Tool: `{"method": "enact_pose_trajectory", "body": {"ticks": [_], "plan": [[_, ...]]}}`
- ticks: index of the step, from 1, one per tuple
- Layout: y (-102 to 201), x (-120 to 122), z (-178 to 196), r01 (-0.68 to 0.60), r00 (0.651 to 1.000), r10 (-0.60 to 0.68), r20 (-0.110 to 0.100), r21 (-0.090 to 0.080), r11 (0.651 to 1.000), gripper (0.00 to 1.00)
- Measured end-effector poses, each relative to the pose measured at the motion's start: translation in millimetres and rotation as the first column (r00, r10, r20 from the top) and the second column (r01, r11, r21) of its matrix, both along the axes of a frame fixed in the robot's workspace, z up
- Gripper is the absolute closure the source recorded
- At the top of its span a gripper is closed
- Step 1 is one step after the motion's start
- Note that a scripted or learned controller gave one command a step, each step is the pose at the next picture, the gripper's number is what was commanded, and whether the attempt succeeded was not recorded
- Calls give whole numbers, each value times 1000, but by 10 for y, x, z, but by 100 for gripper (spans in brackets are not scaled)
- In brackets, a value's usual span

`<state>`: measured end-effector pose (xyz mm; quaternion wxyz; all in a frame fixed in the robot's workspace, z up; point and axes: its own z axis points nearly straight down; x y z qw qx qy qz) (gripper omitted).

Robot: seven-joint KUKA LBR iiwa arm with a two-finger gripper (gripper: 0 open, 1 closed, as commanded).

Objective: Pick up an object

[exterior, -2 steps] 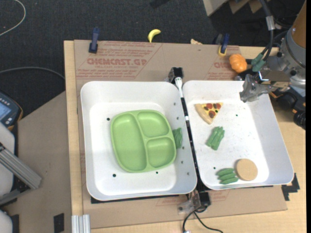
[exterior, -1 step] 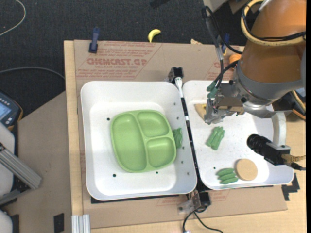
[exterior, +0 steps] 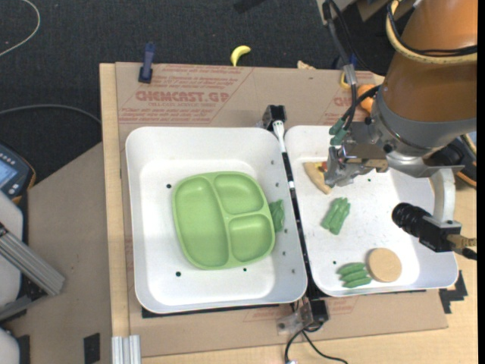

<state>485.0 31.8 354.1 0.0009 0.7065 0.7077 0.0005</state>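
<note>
Brown cardboard [exterior: 189,97] under white bins [exterior: 140,203], overlying dark carpet [exterior: 114,21]. Hovering gripper [exterior: 337,174] over right bin [exterior: 379,218]'s tan wedge [exterior: 314,175]; spread or pressed, cannot tell.

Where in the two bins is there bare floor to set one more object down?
Left bin: bare strips on the far and near sides of the green plate. Right bin: a bare patch between the green pod and the round biscuit. Crowded around the gripper and the tan wedge.
</note>
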Motion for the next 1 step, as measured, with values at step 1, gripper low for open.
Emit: {"method": "enact_pose_trajectory", "body": {"ticks": [1], "plan": [[3,5,102,-1,1000,1,1,0,1000,100]]}}
